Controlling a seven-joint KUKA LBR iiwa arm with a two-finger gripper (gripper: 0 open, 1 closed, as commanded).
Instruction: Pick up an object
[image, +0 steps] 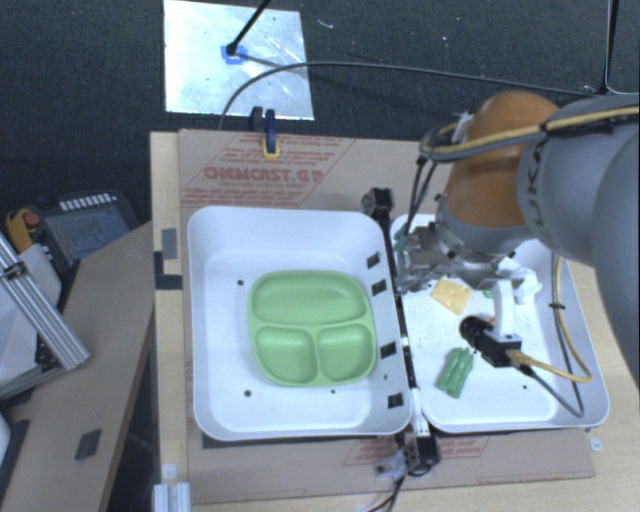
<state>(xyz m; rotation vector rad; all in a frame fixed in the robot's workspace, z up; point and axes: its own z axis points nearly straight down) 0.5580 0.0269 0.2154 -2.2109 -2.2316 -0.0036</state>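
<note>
- Camera view, right half of the frame: grey arm (580, 190) with its orange band reaching in from the right, wrist bent down over the right bin (575, 400).
- Gripper (440, 262) hanging low at the upper left of that bin, close to the divider between the bins; cannot tell from this slant whether open or closed, and nothing visibly held.
- Just below and right of the gripper: a pale yellow wedge (451, 295) lying on the bin floor, near but apparently not touched.
- Further down, lower centre of the right bin: a green ribbed piece (455, 372), lying flat, well apart from the gripper.
- Between the two: a black fitting (486, 342) with a yellow cable trailing right, seemingly part of the rig rather than a pickable thing.
- Also a white piece (524, 284) at the upper right of the bin, partly hidden under the arm; shape hard to make out.
- Left bin (215, 300), centre of the frame: a green divided tray (310, 327) with three compartments, resting flat, far from the gripper.
- Judged progress: early, nothing lifted yet; approach towards the yellow wedge looks likely; closing, gripping and raising all left to do.
- Writing, upper centre: red print on the cardboard sheet (270, 165) under the bins, reading roughly "CHEMCAST GP"; smaller lines beneath too blurred to read.
- Left edge: a dark control pendant (85, 232) with a screen, no legible text.
</note>
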